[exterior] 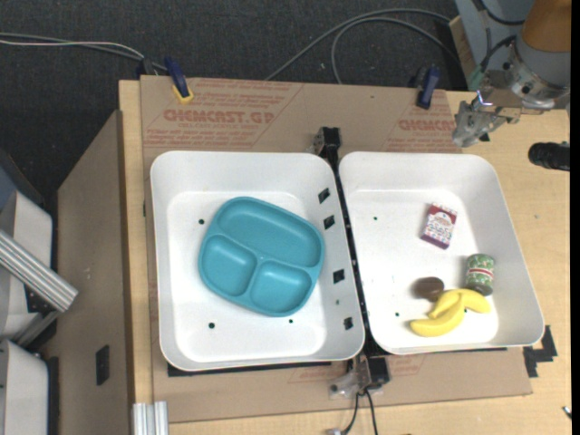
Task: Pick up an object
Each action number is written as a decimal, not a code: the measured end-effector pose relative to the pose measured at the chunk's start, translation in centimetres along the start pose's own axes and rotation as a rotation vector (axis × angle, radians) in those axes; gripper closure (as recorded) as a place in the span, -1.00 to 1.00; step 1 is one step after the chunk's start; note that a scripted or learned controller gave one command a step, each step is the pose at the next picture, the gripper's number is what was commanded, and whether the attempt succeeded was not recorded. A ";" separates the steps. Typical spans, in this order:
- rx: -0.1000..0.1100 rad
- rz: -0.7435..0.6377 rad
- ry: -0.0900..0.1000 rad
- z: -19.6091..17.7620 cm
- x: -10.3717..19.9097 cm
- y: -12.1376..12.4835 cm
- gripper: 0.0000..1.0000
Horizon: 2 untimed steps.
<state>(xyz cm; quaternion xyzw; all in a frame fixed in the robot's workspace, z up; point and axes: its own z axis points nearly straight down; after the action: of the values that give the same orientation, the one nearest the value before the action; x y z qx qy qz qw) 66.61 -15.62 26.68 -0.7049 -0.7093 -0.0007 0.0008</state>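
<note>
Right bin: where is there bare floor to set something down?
In the right bin, the whole left half is bare, from the carton across to the centre divider. The near right corner is crowded: can, banana and a brown lump bunch together.

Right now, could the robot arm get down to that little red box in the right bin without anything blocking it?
Probably yes. The red box lies flat by itself in the right bin, apart from the banana and the small can. The hand sits beyond the bin's far rim, and nothing stands between them.
</note>
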 end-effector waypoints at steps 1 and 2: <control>0.002 0.001 -0.001 -0.5 5.3 -0.6 1.00; 0.002 0.002 -0.001 -0.9 10.4 -1.4 1.00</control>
<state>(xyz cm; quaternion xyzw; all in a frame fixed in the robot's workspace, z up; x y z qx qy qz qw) 65.18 -5.24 27.58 -0.7055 -0.7087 0.0002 0.0013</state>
